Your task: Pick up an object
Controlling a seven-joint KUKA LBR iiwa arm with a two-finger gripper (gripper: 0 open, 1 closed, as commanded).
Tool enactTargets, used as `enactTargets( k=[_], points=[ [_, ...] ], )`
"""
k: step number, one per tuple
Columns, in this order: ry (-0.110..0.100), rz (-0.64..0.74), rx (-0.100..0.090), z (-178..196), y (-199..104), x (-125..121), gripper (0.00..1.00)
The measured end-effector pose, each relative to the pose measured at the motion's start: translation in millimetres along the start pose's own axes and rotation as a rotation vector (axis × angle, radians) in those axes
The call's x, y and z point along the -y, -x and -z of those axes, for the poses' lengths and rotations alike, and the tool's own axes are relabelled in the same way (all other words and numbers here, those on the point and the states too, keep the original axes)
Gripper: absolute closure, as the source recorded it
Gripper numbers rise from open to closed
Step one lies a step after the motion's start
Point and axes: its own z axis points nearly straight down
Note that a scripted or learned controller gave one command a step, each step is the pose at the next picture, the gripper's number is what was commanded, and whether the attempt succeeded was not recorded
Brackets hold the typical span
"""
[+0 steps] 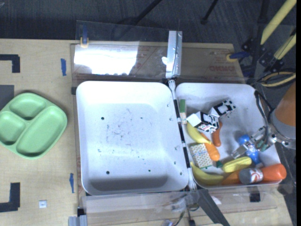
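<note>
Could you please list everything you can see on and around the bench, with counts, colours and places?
left bin: 1, white, centre of the bench.
right bin: 1, white, beside it, holding the objects.
bananas: 2, yellow, along the right bin's left side and near edge.
carrots: 2, orange, by the bananas.
bottle: 1, orange with grey cap, near corner of the right bin.
checkered block: 1, tan, left side of the right bin.
black-and-white items: 2, upper part of the right bin.
divided plate: 1, green, far left on the bench.
end effector: 1, metallic with blue, low over the right bin's right side.
</note>
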Motion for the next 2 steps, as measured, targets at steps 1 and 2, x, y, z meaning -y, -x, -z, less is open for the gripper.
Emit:
enactTargets(
  k=[1,2],
  points=[
    [-0.003,0.150,0.002,-1.8,35.3,-58.7,0.00],
    [-0.004,0.364,0.002,67.5,39.9,-57.8,0.00]
  ],
)
